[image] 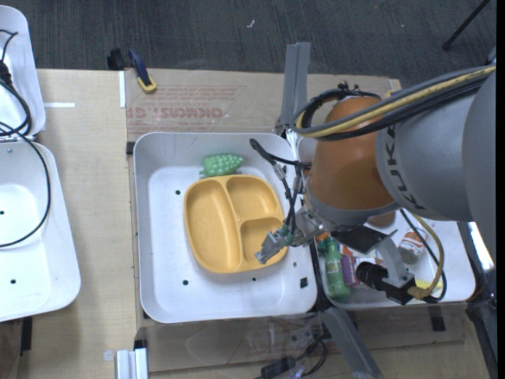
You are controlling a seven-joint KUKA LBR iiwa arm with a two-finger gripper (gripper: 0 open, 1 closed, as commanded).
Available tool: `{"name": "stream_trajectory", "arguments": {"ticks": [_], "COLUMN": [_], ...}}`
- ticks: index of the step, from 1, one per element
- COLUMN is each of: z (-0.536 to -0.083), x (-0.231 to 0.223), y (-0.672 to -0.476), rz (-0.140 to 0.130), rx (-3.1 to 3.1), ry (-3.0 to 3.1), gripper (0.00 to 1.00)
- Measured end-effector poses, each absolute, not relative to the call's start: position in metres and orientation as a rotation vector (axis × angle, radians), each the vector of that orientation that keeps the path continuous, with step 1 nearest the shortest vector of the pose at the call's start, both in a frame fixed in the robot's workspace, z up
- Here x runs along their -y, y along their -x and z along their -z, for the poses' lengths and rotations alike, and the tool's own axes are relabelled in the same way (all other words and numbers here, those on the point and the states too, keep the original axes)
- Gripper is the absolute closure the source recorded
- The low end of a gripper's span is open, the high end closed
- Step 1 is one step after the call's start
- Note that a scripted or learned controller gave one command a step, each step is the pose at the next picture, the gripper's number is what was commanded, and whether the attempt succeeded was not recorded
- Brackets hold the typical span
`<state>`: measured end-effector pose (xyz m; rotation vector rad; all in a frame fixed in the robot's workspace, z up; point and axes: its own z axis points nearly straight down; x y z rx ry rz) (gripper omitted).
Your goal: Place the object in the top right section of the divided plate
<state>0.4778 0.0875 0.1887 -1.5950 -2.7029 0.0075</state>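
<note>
Green knobbly toy object [222,163], lying in the left white bin [158,235] and touching the far rim of the yellow three-section plastic plate [233,221]. The two-finger gripper [272,248] hovers over the plate's near right edge, well apart from the object; whether its fingers are parted cannot be told. Judged step: approach, pickup not yet done. Next: travel to the object and grasp it.
</note>
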Motion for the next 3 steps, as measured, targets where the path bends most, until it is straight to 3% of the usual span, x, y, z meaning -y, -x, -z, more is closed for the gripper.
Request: {"name": "stream_trajectory", "arguments": {"ticks": [1, 2, 3], "z": [-0.195, -0.189, -0.189], "x": [-0.087, -0.02, -0.09], "y": [-0.479, -0.478, -0.478], "rz": [-0.015, -0.006, -0.007], "rx": [2.7, 2.764, 2.823], "ry": [1.595, 1.486, 1.37], "gripper": [1.0, 1.0, 1.0]}}
